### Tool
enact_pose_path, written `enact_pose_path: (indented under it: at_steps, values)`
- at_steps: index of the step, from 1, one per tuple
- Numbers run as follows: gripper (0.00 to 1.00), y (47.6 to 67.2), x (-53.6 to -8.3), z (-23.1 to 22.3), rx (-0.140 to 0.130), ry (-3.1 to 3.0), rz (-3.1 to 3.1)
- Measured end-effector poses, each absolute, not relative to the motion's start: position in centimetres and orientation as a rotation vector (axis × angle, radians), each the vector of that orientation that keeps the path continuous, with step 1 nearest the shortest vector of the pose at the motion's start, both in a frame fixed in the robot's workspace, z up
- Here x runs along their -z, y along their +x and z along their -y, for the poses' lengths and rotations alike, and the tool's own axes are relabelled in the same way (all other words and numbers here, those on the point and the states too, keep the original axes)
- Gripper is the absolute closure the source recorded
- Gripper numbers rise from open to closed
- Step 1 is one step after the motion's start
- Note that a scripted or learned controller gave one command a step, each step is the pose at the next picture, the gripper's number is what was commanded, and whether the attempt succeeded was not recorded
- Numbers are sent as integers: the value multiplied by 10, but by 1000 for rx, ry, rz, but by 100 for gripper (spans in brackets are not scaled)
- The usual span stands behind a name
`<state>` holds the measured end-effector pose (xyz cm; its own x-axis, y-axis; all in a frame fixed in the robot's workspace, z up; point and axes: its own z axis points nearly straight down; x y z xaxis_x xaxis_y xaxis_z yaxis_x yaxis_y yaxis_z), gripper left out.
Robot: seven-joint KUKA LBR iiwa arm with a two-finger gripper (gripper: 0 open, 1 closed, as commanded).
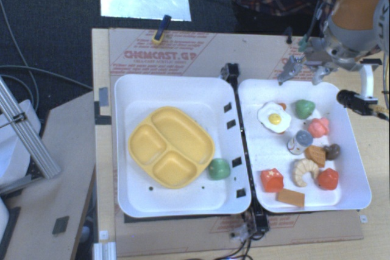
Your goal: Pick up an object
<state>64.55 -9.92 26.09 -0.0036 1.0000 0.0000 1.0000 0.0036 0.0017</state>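
Desk [183, 49] room lies open behind both bins. The left bin [137, 91] carries a yellow divided tray [170, 146] with a green piece [219, 168] just beside it, bare floor along its back wall. The right bin [256, 155] is crowded with toy foods toward its far wall. The pincer [304, 73] hangs above that bin's back rim, fingers spread and grasping nothing, with the fried egg [273, 117] just in front of it and the green pepper [304, 108] near the egg.

A tray [170, 146] sits in the left bin [131, 192], with a small ball [219, 168] at its lower right. Toy foods [303, 158] lie in the right bin [356, 192].
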Motion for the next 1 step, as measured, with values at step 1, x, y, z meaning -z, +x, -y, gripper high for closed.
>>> enact_pose_path:
  at_steps: [1]
  values:
    - [0, 639, -171, 167, 8, 2228, -2219]
